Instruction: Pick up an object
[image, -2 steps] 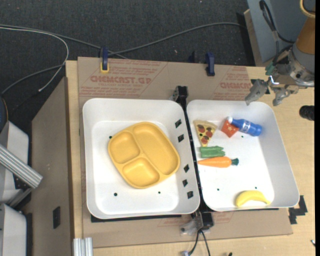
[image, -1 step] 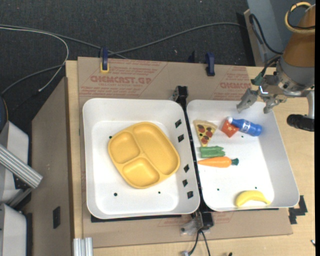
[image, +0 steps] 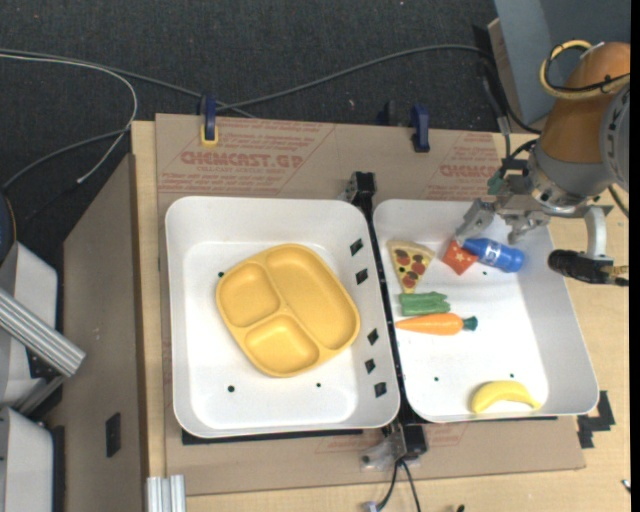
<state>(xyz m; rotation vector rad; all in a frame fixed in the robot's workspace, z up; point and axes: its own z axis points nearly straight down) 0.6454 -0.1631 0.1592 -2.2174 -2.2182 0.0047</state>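
In the right bin (image: 560, 330), near its far edge, a blue bottle (image: 499, 255) lies on its side, with a red piece (image: 458, 258) at its left end. My gripper (image: 493, 232) hangs just above and behind the bottle. Its fingers are spread open, one towards the red piece and one over the bottle's right end, and nothing is between them. A pizza slice (image: 410, 264), a green bean pod (image: 424, 300), a carrot (image: 432, 324) and a banana (image: 505, 397) also lie in this bin.
The left bin (image: 190, 330) holds a yellow divided plate (image: 288, 308). A black ridge with clips (image: 372, 300) separates the two bins. The arm's orange band (image: 585, 95) rises at the top right, and a black cable fitting (image: 580, 265) sits by the right bin's rim.
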